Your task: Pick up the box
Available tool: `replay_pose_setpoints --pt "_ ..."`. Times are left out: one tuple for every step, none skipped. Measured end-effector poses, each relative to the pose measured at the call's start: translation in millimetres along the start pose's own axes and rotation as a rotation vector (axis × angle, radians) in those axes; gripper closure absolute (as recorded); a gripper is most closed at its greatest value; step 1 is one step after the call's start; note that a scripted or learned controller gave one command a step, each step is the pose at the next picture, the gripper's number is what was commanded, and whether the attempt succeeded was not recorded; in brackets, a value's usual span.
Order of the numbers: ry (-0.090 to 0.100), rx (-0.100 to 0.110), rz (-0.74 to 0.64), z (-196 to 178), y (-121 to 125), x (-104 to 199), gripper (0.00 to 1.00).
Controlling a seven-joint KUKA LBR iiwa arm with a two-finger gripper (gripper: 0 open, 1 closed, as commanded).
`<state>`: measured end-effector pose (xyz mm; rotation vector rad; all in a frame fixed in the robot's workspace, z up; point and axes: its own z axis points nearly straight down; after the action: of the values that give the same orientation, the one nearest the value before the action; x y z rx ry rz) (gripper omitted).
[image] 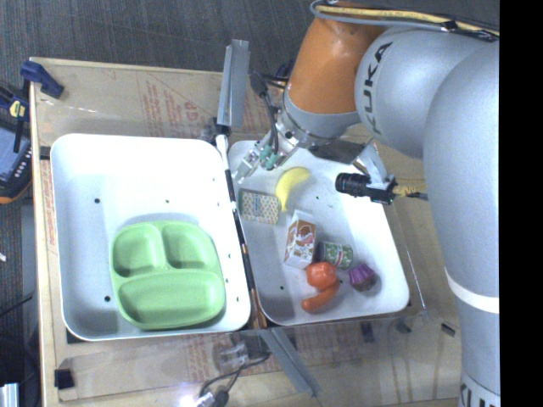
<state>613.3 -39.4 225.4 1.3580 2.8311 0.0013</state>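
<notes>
A small white and red carton box (299, 241) stands in the middle of the right bin (386, 231). A flatter patterned box (259, 206) lies near that bin's left wall. My gripper (254, 161) hangs over the bin's far left corner, just above the patterned box and left of a yellow banana (291, 186). Nothing is seen held in it. The arm's orange band and grey wrist cover the bin's far edge.
Near the front of the right bin lie a green can (337, 254), a red tomato (321, 275), a purple item (362, 276) and an orange piece (316, 302). The left bin (85, 168) holds a green divided tray (167, 275).
</notes>
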Motion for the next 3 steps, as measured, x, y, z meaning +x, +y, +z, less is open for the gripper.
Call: replay_pose_setpoints --pt "-0.002 0.0 -0.409 -6 8 -35 1.0" --pt "0.003 0.004 -0.188 34 9 32 1.0" --pt "-0.001 0.002 -0.073 -59 -77 26 1.0"
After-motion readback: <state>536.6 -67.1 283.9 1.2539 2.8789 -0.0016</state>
